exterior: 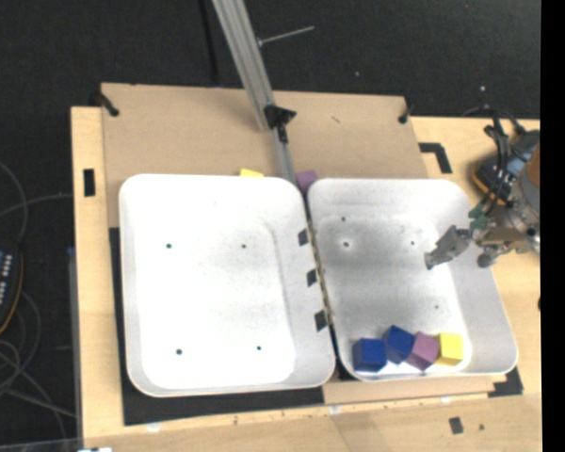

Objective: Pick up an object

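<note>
1. The things to pick are small blocks with flat faces, lying together at the near edge of the right shallow white bin point(471, 290): a dark blue cube point(369, 353), a second blue block point(398, 339) just behind it, a pale purple block point(422, 348) and a yellow block point(451, 347).
2. The four blocks are in a row and seem to touch each other; the yellow one is nearest to the right wall of the bin.
3. Both bins look like smooth white plastic with rounded corners; the floor of the right one has a grey, worn patch in the middle. The left white bin point(217, 281) has some small dark dots on its floor.
4. The hand point(447, 248) hangs over the right part of the right bin, well apart from the blocks. One grey finger shows; I cannot tell if the hand is open or closed.
5. A small yellow piece point(251, 173) and a small purple piece point(306, 179) lie on the light wooden bench point(348, 144), just behind the bins.
6. A slanted grey metal rail point(247, 50) goes from the top toward the gap between the bins.
</note>
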{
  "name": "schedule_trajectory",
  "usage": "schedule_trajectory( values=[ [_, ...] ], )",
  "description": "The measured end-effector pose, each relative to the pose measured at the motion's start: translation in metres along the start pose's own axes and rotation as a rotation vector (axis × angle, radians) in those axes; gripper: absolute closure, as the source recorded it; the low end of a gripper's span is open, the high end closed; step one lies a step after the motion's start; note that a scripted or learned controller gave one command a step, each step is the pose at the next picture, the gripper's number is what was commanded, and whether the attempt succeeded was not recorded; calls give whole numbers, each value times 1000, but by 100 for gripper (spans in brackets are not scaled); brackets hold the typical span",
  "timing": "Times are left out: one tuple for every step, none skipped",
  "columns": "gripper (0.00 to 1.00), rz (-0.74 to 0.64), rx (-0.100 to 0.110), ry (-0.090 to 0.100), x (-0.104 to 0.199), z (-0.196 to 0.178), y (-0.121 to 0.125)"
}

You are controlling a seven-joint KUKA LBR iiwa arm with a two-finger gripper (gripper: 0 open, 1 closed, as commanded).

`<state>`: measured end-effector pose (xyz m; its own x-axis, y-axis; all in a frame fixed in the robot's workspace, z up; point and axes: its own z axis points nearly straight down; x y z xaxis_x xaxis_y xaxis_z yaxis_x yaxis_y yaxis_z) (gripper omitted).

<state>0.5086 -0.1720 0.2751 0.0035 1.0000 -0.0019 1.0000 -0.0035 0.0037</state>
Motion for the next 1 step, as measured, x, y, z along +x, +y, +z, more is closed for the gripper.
schedule_trajectory(
  values=[
    [0,-10,-3,0,35,-43,-14]
  ],
)
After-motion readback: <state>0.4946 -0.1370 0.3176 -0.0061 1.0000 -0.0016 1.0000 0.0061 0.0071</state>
